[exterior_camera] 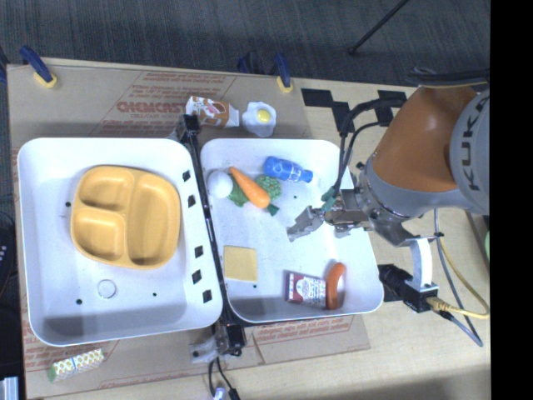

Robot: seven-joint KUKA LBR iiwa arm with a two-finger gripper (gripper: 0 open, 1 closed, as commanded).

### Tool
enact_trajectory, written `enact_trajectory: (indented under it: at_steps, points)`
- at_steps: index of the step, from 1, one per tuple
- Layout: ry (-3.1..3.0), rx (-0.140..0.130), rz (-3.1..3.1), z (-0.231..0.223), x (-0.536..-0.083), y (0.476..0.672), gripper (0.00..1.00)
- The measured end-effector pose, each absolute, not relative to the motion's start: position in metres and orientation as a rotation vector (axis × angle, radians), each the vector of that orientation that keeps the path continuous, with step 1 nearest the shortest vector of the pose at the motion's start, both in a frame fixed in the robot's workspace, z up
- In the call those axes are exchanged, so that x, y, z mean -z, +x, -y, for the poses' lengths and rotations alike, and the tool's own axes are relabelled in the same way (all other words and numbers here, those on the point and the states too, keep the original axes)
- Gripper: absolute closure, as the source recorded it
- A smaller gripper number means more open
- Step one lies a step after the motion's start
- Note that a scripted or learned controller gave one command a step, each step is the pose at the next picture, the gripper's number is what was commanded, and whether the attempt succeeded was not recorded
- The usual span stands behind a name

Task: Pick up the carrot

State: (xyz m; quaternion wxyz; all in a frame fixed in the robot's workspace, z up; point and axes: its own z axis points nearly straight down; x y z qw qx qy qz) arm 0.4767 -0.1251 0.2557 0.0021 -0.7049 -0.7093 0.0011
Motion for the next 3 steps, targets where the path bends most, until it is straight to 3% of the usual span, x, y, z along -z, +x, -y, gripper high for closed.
enact_trajectory:
  at_steps: [1, 2, 3]
  points:
    - [-2.090, -0.005, 2.340, 0.102, -0.158, 0.587, 0.00]
    - [-1.968, -0.004, 2.444, 0.096, -0.091, 0.610, 0.00]
    - [-1.963, -0.007, 2.448, 0.096, -0.101, 0.610, 1.00]
